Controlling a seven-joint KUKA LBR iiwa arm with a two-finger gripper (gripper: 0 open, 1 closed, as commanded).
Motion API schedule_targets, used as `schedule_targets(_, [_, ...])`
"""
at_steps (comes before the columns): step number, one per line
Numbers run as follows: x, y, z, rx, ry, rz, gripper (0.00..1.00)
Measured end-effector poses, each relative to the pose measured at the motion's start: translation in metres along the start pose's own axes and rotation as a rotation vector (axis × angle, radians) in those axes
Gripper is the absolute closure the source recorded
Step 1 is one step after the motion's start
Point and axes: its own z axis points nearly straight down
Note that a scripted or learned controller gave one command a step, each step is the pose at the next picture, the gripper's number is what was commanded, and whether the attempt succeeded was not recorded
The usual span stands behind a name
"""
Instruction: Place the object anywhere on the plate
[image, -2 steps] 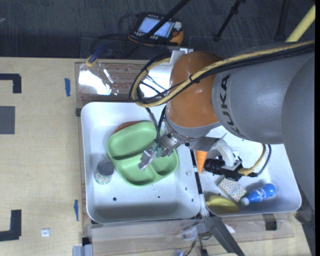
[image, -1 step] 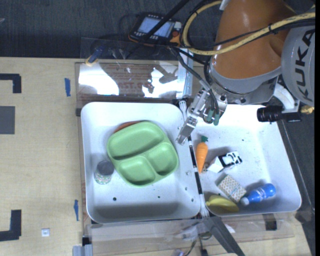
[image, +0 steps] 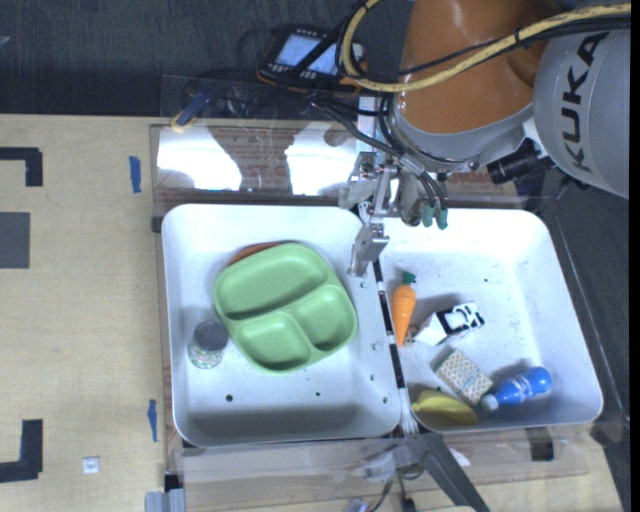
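- My gripper (image: 366, 250) hangs over the divider between the bins; I cannot tell what state it is in.
- I judge the carrot (image: 402, 310), in the right bin beside the divider, to be the target.
- Its long axis runs near-far, leafy end far, so I'd close across its width, then lift over to the plate (image: 285, 305).

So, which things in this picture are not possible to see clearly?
- Camera view: the gripper is small against the white bin wall, so what it carries cannot be judged.
- The banana is partly cut off by the right bin's rim.
- Something red-brown is mostly hidden under the green plate.
- The round grey thing beside the plate is too blurred to name.
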Motion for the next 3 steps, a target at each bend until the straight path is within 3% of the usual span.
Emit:
schedule_targets(1, [0.012, -0.108, -0.084, 0.002, -0.001, -0.35, 0.0])
schedule_targets(2, [0.01, -0.107, -0.096, 0.0, -0.012, -0.348, 1.0])
schedule_targets(3, [0.0, -0.037, 0.033, -0.001, 0.006, -0.518, 1.0])
